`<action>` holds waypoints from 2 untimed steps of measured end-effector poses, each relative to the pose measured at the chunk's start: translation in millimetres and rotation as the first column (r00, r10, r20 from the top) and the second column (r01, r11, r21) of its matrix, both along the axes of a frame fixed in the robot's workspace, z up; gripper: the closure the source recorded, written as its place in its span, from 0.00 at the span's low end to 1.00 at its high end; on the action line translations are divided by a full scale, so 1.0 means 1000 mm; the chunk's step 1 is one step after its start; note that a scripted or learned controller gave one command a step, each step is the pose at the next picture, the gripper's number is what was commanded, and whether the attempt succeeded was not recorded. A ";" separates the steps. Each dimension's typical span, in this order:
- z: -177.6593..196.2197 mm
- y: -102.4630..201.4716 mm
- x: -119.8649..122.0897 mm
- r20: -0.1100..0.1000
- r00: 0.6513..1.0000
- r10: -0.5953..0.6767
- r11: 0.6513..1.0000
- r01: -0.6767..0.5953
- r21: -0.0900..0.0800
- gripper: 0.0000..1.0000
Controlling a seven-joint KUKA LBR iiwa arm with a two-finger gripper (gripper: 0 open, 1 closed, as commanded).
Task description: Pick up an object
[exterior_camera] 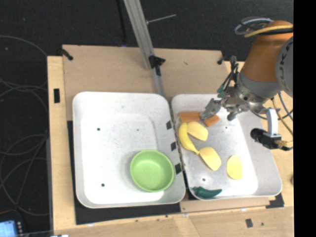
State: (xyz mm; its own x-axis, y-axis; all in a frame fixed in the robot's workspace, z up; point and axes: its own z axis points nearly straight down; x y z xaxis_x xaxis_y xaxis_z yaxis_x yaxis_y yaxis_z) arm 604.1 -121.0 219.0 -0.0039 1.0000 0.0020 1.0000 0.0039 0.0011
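Note:
My gripper (pixel 220 112) hangs over the far part of the right bin (pixel 264 174), its fingers spread apart with nothing between them. The left fingertip (pixel 209 111) sits over an orange block (pixel 190 116) near the bin's far left wall and hides its middle. Just in front of the block lie a yellow banana (pixel 183 137) and a pale yellow piece (pixel 198 131). Two more yellow pieces (pixel 211 158) (pixel 235 167) rest nearer the front. A dark green object (pixel 207 193) lies against the front rim.
The left bin (pixel 98 117) holds a light green bowl (pixel 151 170) at its front right. A grey metal pole (pixel 140 28) slants up from between the bins at the back. A black cable fitting (pixel 264 138) hangs by the right bin's right side.

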 end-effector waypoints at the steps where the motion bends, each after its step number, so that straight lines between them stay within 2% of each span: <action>1: 0.000 0.000 0.000 0.000 1.000 0.000 1.000 0.000 0.000 0.00; 2: -0.061 0.001 0.005 -0.005 1.000 -0.004 1.000 0.004 -0.005 0.00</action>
